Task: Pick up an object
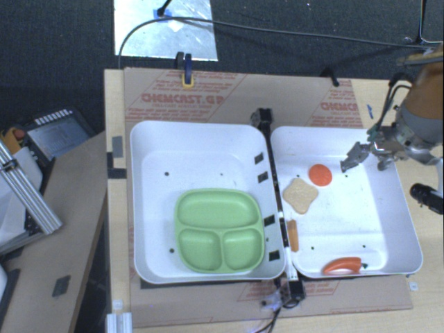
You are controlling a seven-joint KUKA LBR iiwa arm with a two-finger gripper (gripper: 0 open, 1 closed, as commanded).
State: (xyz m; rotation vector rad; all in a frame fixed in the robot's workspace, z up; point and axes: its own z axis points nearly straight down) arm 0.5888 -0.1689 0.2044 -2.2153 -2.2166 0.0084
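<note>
**Arm hangs over the right bin, holding nothing**

Two white bins sit side by side on the bench. The left bin has a green plate in it. The plate has three parts and lies near the front edge of that bin.

The right bin has four small things in it. An orange disc lies near the middle, a bit toward the back edge. A tan piece that looks like bread lies just beside the disc, on its front left, closer to the wall between the bins. A thin orange stick lies along that wall, near the front left corner. A red-orange carrot shape lies at the front edge.

The arm comes in over the right edge of the right bin. The gripper points left, toward the disc. It is near the disc but not touching it. The fingers look a little apart, and nothing is between them.

A clamp with a yellow tip sits at the back edge of the bench.
</note>
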